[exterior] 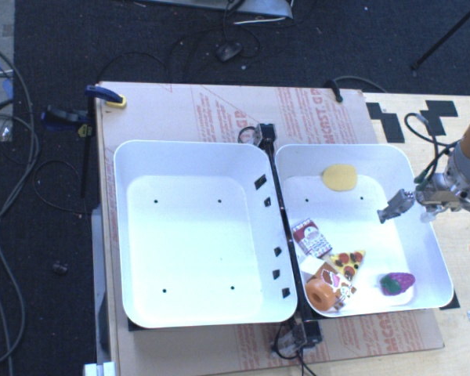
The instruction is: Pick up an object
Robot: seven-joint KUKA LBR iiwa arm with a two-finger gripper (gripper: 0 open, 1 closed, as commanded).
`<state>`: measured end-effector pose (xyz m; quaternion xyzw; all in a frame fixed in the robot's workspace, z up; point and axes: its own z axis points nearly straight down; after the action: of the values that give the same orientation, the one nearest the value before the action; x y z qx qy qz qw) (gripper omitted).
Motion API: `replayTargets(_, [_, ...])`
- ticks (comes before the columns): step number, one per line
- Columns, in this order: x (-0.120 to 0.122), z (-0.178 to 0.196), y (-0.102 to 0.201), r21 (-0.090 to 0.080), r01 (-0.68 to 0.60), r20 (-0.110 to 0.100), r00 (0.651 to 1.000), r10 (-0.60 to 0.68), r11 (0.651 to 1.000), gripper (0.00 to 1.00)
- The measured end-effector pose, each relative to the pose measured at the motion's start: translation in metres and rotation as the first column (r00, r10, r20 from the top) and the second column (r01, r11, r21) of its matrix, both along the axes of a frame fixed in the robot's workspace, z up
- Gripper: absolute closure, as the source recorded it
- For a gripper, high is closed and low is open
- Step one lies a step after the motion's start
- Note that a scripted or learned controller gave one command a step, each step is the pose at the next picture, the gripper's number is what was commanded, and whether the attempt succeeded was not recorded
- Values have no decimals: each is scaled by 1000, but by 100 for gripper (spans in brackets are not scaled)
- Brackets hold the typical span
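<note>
The right bin (376,157) holds several small items. A yellow round piece (340,178) lies near its far wall. A red and white carton (312,237) sits by the divider, with a pizza slice toy (349,260) just in front of it. An orange donut (323,293) rests in the near left corner, and a purple and green toy (396,282) lies near the near right corner. My gripper (395,206) hangs over the right side of this bin, above bare floor, apart from every item and with nothing seen in it.
The left bin (133,210) stands beside the right one, separated by a black divider with clips (278,225). Both bins rest on a cardboard-covered bench (188,108). Cables and a blue and yellow clamp (106,96) lie beyond the bench's far left corner.
</note>
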<state>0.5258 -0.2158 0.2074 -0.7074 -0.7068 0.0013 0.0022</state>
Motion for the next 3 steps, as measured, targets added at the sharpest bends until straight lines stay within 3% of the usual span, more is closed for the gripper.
replayTargets(1, [1, 2, 0, -1, -1, 5, 1000, 1, 1000, 0])
replayTargets(3, [3, -104, 3, 1, -1, -1, 1000, 1, 1000, 0])
